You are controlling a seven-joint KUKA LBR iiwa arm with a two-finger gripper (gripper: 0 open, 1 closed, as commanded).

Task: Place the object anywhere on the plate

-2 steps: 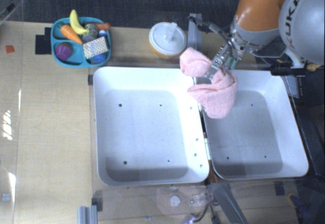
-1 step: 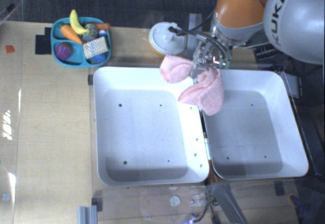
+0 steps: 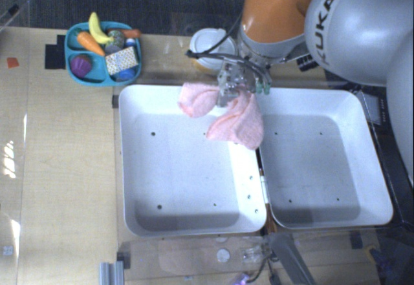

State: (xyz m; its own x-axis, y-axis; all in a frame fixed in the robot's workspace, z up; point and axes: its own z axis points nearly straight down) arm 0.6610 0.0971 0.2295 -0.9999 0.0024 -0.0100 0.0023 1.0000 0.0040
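Pink cloth in claw

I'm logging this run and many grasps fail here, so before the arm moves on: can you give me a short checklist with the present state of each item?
1. Cloth in the grasp: ok. The pink cloth hangs bunched from the gripper.
2. Cloth clear of the bin floor: cannot tell. It drapes over the seam between the left bin and the right bin, and the slanted view hides any gap underneath.
3. Plate as target: cannot tell. The blue divided plate beyond the left bin already carries toy food; a white dish sits behind the gripper.
4. Free spot on the blue plate: not ok. Every compartment looks occupied.
5. Grip firmness: cannot tell.
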